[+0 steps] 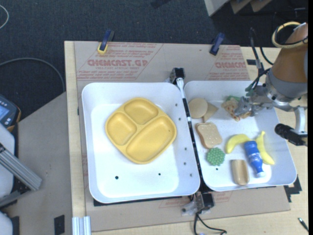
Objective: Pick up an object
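Food is scattered across the right bin (288, 173), and the piece nearest the gripper (243, 110) is a small mottled lump (231, 104) at about eleven o'clock in that bin, touching or just under the gripper's tip. Whether the lump is grasped or merely touched cannot be told, and the state of the tool is not shown clearly enough to be judged.

For the pick to be done well, the lump should be centred under the tool before any closing, and the lift should be kept straight up so that the round cracker (198, 107) just beside it at nine o'clock is not dragged.

Further out, a slice of toast (209, 134) and a green ball (215, 156) are seen toward seven o'clock, with two bananas (236, 142), a blue bottle (254, 156) and a bread roll (239, 171) near six o'clock, well apart from the tool.

In the left bin (93, 146) a yellow divided plate (141, 129) is laid; it need not be disturbed.
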